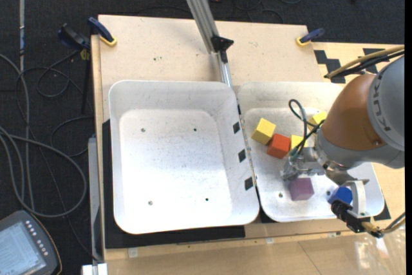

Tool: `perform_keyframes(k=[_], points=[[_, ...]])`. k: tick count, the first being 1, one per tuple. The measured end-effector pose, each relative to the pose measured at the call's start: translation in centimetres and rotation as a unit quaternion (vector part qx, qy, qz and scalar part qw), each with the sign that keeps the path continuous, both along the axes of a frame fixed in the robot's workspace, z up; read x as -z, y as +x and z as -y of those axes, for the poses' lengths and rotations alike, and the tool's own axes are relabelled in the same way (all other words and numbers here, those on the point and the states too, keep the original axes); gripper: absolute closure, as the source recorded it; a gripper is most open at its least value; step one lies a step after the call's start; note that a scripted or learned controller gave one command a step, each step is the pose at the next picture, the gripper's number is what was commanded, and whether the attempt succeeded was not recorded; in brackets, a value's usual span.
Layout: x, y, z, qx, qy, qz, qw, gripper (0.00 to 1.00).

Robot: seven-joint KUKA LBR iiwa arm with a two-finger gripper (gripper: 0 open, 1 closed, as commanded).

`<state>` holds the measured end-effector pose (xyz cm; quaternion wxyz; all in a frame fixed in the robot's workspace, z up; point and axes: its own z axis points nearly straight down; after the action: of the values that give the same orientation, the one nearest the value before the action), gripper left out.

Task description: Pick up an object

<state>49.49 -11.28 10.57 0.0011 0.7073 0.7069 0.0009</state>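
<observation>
My gripper (293, 172) is low in the right bin (270, 206), at the end of the grey and orange arm that comes in from the right. A purple block (300, 189) lies just in front of the gripper tip, touching it or nearly so; whether it sits between the tips is hidden. An orange block (279, 145) and a yellow block (263, 131) lie to the upper left of the gripper. Another yellow piece (297, 141) sits next to the orange block, partly behind the wrist. A further yellow bit (317, 119) peeks out at the arm's edge.
The left bin (129, 158) is a shallow white tray beside the right one. A blue object (342, 194) lies near the right bin's front right corner. A metal pole (196, 0) slants over the bench's back. Clamps hold the board's far corners.
</observation>
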Motion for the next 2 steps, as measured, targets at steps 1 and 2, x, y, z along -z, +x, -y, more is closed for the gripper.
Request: perform_keyframes(k=[1, 2], points=[[-6.2, 0.7, -0.2, -0.002, -0.0007, 0.002, 1.0, 1.0], [-12.5, 0.9, 0.2, -0.002, -0.0011, 0.003, 1.0, 1.0]])
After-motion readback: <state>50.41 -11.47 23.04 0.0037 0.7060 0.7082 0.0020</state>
